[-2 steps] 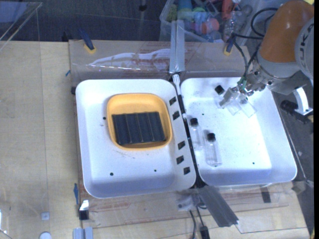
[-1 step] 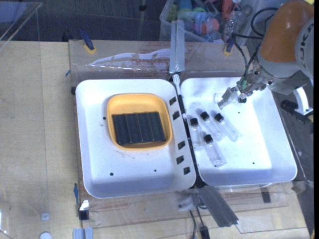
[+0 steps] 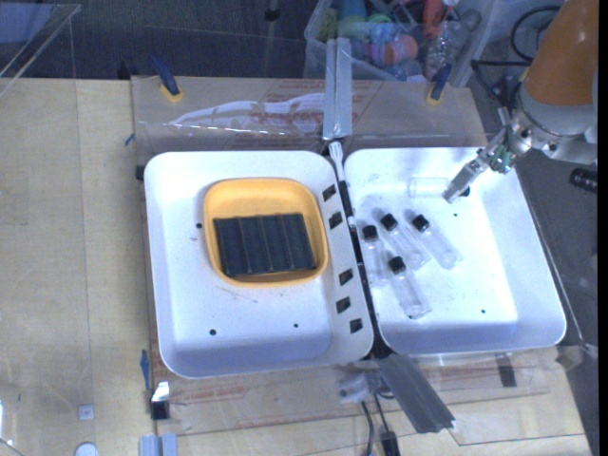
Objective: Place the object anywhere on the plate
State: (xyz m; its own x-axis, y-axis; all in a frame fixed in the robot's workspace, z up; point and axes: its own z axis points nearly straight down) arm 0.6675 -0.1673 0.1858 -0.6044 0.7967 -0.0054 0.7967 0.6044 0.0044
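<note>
Two shallow white bins sit side by side on the bench, the left bin (image 3: 180, 340) and the right bin (image 3: 513, 302), touching along a central seam marked with a column of small black tabs.

Inside the left bin lies a yellow plate (image 3: 217, 199) with rounded corners, set toward the bin's upper middle. A dark ribbed block (image 3: 264, 244) rests flat on the plate, covering most of its floor and leaving the yellow rim visible all round.

In the right bin, a cluster of small clear vials with black caps (image 3: 399, 255) lies on the white floor, left of centre and near the seam (their clear bodies are hard to separate from the bin, so I cannot count them exactly). They lie on their sides at differing angles, some touching. None of them is on the plate.

The arm (image 3: 565, 60) enters from the upper right, its orange band in the corner of the view. The gripper (image 3: 456, 192) points down and to the left over the upper part of the right bin, its tip above and to the right of the vials and apart from them. Nothing shows between its fingers; they look drawn together into one thin tip, though at this size I cannot tell for sure whether they are closed.

Behind the bins stands a clear tub of coloured toys (image 3: 399, 17).
</note>
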